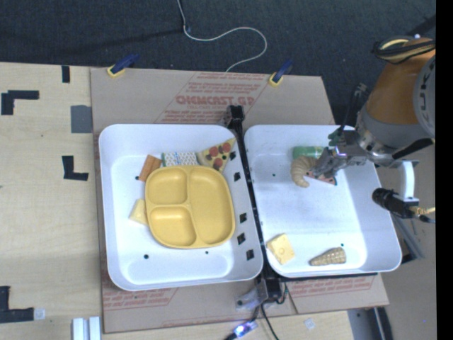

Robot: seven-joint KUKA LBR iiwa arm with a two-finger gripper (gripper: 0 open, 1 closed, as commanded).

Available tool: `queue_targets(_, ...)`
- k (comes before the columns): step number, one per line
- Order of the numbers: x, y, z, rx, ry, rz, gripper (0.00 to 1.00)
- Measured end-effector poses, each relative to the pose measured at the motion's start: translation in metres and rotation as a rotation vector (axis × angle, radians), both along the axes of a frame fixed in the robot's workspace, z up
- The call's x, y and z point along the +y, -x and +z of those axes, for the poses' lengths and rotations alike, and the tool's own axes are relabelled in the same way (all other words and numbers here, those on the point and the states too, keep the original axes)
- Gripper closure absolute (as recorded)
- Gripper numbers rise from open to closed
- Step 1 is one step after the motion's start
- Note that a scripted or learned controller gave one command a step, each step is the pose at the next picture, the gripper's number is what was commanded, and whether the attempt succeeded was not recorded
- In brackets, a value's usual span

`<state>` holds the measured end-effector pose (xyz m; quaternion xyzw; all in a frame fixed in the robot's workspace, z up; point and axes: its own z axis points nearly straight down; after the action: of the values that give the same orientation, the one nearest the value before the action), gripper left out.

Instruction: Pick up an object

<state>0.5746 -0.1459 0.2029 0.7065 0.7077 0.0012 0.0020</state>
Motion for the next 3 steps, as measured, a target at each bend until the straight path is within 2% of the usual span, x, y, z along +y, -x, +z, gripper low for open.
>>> queue_targets(1, 0.001, -0.001, 0.023, 0.003, -0.001, 0.001, 1.00)
queue_targets(2, 0.044, 0.017, 0.026, 0.007, -0.002, 0.003, 1.00)
queue_targets(3, 0.097, 0.039, 0.014, 0.009, -0.003, 0.004, 1.00)
